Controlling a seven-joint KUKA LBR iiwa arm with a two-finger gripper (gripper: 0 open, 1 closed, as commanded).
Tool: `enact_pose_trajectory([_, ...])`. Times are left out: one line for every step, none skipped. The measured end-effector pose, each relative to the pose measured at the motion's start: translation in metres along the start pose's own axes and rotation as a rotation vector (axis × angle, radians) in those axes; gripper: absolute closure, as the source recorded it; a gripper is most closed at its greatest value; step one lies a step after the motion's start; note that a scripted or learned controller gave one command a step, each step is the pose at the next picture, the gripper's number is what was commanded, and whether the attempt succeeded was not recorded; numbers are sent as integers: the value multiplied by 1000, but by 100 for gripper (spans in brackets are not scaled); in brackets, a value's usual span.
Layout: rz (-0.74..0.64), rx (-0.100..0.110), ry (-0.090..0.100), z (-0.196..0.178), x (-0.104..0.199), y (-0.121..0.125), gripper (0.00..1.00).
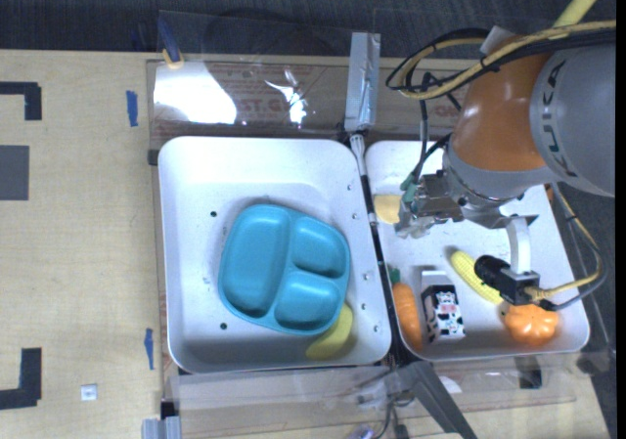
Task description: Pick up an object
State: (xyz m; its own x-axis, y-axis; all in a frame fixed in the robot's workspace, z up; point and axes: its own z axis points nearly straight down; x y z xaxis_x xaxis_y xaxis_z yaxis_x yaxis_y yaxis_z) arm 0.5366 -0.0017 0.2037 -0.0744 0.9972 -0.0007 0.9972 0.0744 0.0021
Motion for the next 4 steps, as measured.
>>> enact_pose_trajectory([-262, -1, -2, 19, -81, 21, 100])
enact_pose_trajectory([-263, -1, -1, 19, -80, 21, 0])
enact_pose_trajectory([-245, 9, 1, 100, -152, -38, 0])
enact_pose_trajectory([-249, -1, 0, 87, -149, -33, 100])
